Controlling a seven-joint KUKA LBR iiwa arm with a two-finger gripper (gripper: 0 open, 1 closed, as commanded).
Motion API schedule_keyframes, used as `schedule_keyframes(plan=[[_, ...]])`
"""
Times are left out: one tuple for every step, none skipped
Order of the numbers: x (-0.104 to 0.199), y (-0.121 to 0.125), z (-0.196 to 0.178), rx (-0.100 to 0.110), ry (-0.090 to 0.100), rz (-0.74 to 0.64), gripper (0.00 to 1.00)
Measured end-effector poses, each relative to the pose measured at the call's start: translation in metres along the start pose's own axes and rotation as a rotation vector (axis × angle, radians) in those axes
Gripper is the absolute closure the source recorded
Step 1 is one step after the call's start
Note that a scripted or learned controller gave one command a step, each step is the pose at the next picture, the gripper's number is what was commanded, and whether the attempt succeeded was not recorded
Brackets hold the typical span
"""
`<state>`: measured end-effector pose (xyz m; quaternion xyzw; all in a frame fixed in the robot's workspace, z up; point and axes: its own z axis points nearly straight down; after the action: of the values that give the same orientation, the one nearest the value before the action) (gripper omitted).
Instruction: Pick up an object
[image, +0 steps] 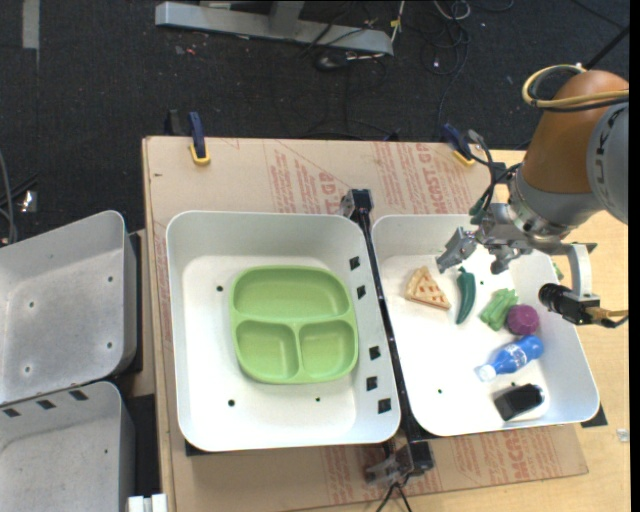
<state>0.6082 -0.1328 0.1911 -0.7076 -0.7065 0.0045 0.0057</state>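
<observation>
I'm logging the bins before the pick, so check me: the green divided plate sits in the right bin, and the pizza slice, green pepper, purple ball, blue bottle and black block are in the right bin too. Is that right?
Not quite. The camera view shows the green divided plate in the left bin, not the right. The pizza slice, green pepper, purple ball, blue bottle and black block are in the right bin.

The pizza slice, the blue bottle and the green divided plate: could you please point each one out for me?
pizza slice (427, 289), camera view, middle of its top face.
blue bottle (516, 356), camera view, middle of its body.
green divided plate (294, 296), camera view, its large upper compartment.
</observation>
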Motion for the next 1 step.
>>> schedule_keyframes(plan=[[0.0004,0.0028,-0.0089,-0.014,-0.002,-0.002,0.0]])
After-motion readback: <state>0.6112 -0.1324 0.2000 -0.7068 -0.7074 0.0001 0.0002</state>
